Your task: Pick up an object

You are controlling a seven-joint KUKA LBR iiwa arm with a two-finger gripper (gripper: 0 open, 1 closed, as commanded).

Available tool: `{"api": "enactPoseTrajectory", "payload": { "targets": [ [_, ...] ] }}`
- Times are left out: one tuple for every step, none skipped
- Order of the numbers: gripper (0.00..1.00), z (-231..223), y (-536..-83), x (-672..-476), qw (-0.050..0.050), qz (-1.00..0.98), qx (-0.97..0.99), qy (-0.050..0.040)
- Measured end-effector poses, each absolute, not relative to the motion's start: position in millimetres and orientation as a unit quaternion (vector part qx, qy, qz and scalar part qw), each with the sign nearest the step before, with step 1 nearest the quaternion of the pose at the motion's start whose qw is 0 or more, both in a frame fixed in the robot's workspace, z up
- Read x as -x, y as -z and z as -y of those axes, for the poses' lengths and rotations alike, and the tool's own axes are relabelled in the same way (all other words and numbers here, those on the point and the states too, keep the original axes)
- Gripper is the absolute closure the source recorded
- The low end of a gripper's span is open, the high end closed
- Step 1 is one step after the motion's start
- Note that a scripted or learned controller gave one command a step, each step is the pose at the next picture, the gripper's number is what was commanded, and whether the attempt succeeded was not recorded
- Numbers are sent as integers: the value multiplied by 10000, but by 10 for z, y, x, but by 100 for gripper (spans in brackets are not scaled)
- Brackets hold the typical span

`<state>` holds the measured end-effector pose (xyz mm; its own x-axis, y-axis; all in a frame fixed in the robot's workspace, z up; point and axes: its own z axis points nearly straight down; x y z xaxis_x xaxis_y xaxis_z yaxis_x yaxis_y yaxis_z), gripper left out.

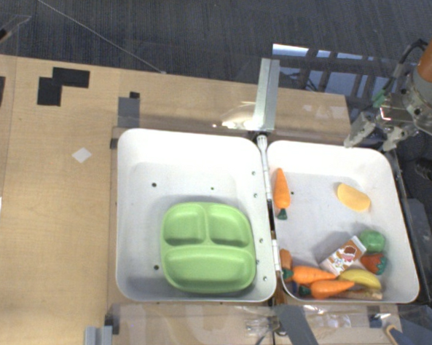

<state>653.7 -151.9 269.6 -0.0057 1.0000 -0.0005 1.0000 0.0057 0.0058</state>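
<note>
My gripper (pixel 373 135) hangs over the back right corner of the right bin (pixel 315 167), fingers spread and nothing between them, so it is open. Inside that bin, a toy carrot (pixel 281 192) lies against the left wall. A yellow-orange slice (pixel 354 198) rests below the gripper, apart from it. Heaped in the front right corner are two more carrots (pixel 313 275), a banana (pixel 361 278), a small carton (pixel 343 257) and a green pepper (pixel 372 240).
The left bin (pixel 151 164) holds a green divided plate (pixel 208 246) toward its front. A metal post (pixel 267 95) stands behind the seam between the bins. Wooden bench surface (pixel 47 194) stretches to the left.
</note>
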Motion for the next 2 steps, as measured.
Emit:
{"api": "enactPoseTrajectory", "payload": {
  "targets": [
    [0,1179,-1526,-6658,8,-6407,-7678,-16],
    [0,875,-969,-6704,31,-7485,-6631,-28]
  ]
}}
